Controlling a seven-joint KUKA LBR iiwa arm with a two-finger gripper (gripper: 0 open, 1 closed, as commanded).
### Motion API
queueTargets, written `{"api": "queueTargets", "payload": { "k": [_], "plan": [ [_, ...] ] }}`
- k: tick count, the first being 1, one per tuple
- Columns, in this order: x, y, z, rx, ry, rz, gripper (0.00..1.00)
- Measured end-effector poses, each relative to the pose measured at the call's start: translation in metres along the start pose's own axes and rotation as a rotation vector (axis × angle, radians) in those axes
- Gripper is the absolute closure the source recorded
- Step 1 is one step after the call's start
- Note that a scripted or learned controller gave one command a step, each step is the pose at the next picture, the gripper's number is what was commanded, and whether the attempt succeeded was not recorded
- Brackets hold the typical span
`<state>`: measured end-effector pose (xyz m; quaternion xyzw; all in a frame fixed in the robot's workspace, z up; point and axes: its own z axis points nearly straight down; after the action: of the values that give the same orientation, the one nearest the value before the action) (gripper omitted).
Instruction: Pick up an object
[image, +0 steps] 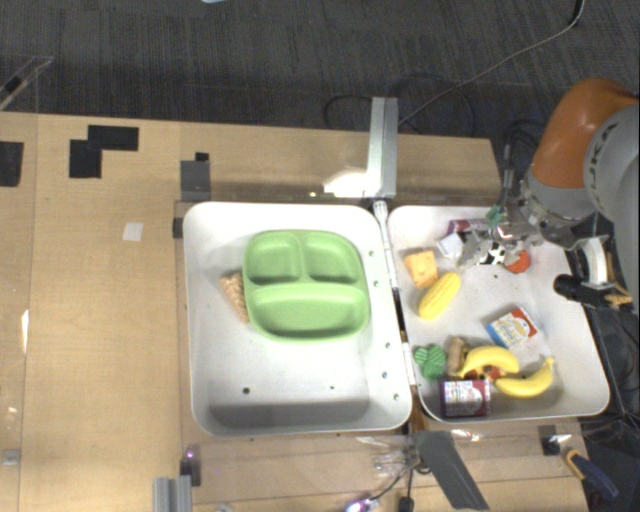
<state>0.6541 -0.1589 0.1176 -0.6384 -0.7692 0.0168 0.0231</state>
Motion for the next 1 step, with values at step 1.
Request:
{"api": "queueTargets", "payload": {
  "k": [1],
  "plan": [
    [0.0309, -0.0892, 0.0323, -0.071, -0.005, 0.356, 0.00]
  ]
}}
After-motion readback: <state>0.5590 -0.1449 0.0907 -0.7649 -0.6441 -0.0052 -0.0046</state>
